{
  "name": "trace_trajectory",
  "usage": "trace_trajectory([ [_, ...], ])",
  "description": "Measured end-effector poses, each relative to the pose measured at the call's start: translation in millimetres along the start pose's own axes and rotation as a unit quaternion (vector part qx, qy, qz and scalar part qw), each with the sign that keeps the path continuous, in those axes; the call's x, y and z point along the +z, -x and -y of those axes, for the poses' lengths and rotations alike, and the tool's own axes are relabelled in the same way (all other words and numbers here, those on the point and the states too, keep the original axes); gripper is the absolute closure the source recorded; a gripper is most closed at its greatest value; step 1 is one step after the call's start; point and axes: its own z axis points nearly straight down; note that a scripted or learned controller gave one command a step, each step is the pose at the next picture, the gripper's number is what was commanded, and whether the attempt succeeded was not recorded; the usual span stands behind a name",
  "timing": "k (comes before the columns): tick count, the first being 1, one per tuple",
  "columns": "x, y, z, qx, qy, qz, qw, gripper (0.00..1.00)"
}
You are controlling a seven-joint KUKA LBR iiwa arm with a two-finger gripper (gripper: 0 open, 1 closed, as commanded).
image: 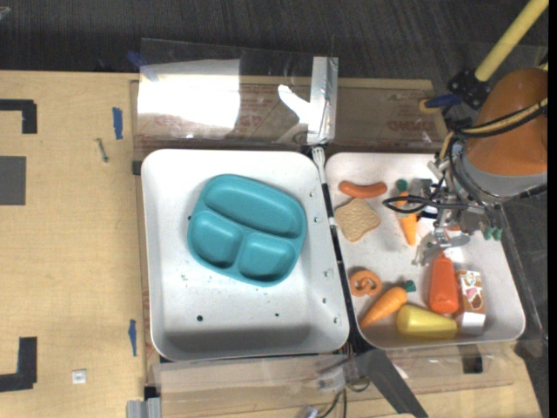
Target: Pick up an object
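Hovering over right bin (513, 320): gripper (432, 249), grip state unclear, above orange bottle (443, 287); teal tray (246, 228) in left bin (165, 259).

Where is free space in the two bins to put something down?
Left bin: bare floor all around the teal tray, widest along the near edge. Right bin: crowded; a small patch between cracker and pretzel.

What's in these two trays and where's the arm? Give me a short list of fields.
left bin: teal divided plate
right bin: toy food
far end: sausage, bread slice
near end: pretzel, carrot, yellow piece, orange bottle
gripper: over the right bin, above the orange bottle
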Motion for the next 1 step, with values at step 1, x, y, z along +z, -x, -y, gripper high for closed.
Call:
trace_trajectory([
  [1,56.1,14.9,14.1,0.009,0.0,0.003,1.0,0.0],
])
